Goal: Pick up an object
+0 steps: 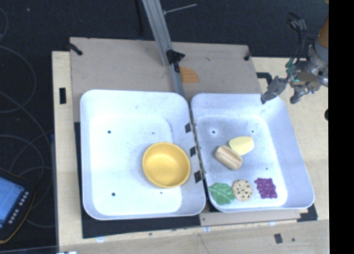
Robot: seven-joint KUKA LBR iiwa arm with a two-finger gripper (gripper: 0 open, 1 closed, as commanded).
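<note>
The right bin (287, 136) holds a pale yellow piece (241, 145), a tan bread roll (228, 157) touching it, a green leaf (222, 193), a cookie (241, 190) and a purple grape cluster (266, 187). A yellow bowl (166, 164) sits in the left bin (110, 114), near its right wall. My gripper (278, 99) hangs above the right bin's far right corner, well away from all the objects. It is open, its two fingers spread with nothing between them.
A grey metal bar (156, 23) slants down from the top to the gap between the bins. An orange patch (188, 74) lies on the board behind them. A tablet (11, 206) and cables lie at the far left.
</note>
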